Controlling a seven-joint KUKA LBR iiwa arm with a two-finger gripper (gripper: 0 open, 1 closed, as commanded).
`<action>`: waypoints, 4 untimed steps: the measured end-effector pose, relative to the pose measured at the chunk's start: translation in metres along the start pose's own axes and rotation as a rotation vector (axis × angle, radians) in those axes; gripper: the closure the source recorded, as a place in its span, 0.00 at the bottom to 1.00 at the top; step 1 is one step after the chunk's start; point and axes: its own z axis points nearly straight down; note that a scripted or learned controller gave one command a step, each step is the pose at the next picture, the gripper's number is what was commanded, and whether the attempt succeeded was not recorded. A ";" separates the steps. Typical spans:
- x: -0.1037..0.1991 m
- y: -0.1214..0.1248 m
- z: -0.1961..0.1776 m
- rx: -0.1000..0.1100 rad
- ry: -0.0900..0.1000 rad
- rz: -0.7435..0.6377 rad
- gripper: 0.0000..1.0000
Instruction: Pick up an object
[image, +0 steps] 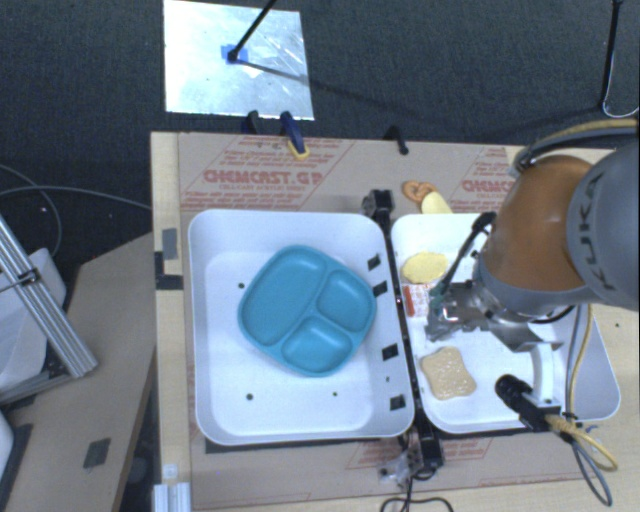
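Observation:
My gripper (441, 322) hangs low over the left part of the right bin (600, 385), under the orange wrist band. Just below it a tan slice of toy bread (448, 373) lies flat on the bin floor. A yellow chip-like piece (424, 267) lies above the gripper, toward the bin's far end. A small red and white packet (414, 299) sits by the bin's left wall, right beside the gripper. The arm's bulk hides much of the bin's middle.
The left bin (225, 400) holds a blue divided plate (306, 309). Outside the right bin's far rim lie a yellow toy (436, 204) and a small orange piece (416, 190) on the cardboard. A central divider with black clips separates the bins.

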 end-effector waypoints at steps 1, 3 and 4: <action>0.100 -0.003 0.022 0.006 0.001 -0.008 1.00; 0.154 0.120 0.011 -0.001 -0.001 0.000 1.00; 0.069 0.101 0.022 0.007 -0.002 0.006 1.00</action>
